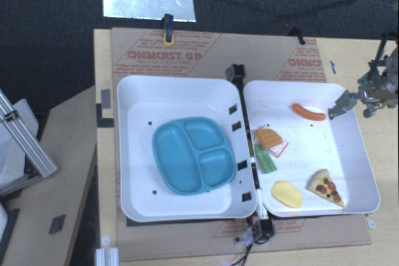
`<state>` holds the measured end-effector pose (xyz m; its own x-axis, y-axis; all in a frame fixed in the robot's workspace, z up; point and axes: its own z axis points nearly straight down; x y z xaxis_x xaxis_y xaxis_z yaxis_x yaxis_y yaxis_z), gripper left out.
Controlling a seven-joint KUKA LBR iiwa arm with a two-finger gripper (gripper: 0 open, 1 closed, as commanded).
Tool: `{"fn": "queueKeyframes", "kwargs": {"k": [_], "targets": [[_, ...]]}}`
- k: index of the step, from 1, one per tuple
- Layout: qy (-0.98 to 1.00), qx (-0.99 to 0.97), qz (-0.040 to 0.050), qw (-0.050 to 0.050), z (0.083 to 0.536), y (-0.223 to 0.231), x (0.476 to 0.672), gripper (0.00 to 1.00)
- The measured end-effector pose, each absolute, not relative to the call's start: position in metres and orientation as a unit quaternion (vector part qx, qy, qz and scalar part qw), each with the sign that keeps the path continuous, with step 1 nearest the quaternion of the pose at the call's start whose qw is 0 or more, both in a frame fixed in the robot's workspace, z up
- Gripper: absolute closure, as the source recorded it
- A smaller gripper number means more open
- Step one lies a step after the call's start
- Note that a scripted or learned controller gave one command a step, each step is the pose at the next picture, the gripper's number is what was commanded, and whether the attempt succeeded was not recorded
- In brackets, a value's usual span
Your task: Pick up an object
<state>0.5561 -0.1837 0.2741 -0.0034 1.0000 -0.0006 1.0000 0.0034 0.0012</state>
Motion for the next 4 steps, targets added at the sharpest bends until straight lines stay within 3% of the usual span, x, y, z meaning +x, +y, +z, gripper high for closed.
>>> {"fn": "queueKeyframes", "kwargs": {"k": [2, 3, 4], "targets": [[0.708, 0.707, -0.0007, -0.001, 0.167, -0.168, 0.557, 0.00], [0.707, 0.707, -0.0008, -0.001, 0.113, -0.173, 0.548, 0.00], [0.708, 0.707, 0.0004, 0.001, 0.127, -0.174, 0.550, 1.00]]}}
